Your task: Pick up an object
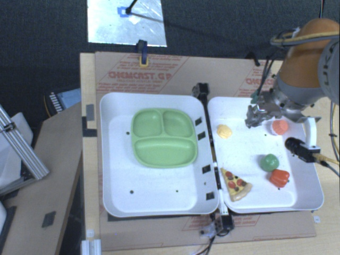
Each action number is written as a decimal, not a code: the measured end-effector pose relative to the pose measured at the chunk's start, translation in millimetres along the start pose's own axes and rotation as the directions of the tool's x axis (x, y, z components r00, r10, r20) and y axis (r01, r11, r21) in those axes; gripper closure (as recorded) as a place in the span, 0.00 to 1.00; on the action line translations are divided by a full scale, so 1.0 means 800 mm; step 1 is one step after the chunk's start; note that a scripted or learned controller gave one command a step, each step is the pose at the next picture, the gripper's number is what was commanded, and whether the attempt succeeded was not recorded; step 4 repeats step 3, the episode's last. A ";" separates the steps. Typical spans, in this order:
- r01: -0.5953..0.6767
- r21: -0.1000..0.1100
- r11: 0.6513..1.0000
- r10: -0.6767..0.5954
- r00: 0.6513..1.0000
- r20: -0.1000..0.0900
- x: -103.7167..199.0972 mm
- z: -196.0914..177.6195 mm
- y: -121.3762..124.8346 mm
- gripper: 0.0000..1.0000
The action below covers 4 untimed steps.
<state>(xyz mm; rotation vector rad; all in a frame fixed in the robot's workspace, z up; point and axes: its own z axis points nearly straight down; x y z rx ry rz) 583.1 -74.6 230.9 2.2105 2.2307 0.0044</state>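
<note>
Nearest, a toy pizza slice [237,184], a red toy pepper [279,178] touching a green ball [270,162]: likely to roll or get pinched together. Farther back, a yellow lump [224,132] and an orange-pink round toy [280,126] just beside the metal two-finger gripper [256,115]. Cannot tell whether clenched or released; nothing visibly grasped. Risk of nudging the orange-pink toy against the right white bin [316,198] wall.

Single fixed camera above bench [69,142], slanted down over both bins [114,195].
</note>
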 end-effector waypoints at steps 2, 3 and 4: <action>0.002 -0.002 1.000 -0.002 1.000 -0.002 0.140 0.005 0.056 1.00; 0.000 -0.002 1.000 0.000 1.000 -0.001 0.204 -0.007 0.083 1.00; 0.000 -0.002 1.000 0.000 1.000 -0.001 0.204 -0.007 0.083 1.00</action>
